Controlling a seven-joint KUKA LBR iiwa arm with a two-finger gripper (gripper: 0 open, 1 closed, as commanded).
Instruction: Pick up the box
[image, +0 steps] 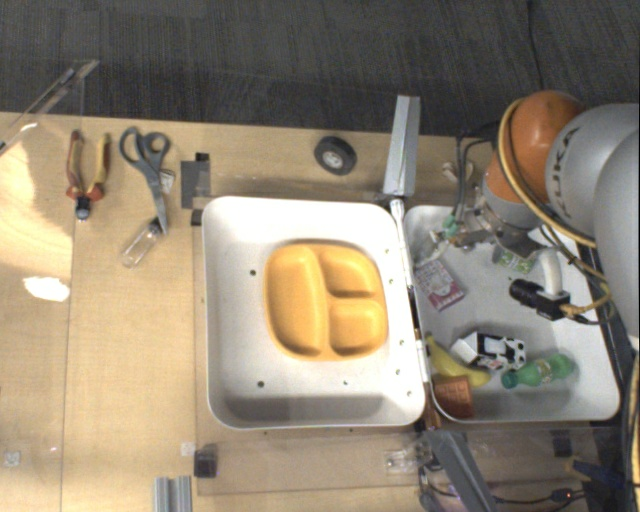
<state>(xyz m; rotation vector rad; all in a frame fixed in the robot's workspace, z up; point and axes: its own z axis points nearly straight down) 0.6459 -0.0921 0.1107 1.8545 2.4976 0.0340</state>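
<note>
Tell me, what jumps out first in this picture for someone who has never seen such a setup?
The yellow divided tray lying in the middle of the left white bin catches the eye first. Next comes the big grey arm with its orange band, reaching in over the right bin, where small things lie scattered: a green bottle, a black-and-white box and a banana.

Scissors (150, 165), pliers (86, 170) and tape roll (335, 155) lie on the bench (100, 400).

Wooden table (110, 380) carries two white bins: left bin (230, 400) center, right bin (590, 400) at 3 o'clock. Scissors (150, 165) and pliers (85, 170) at 10 o'clock, tape roll (335, 154) at 12.
</note>
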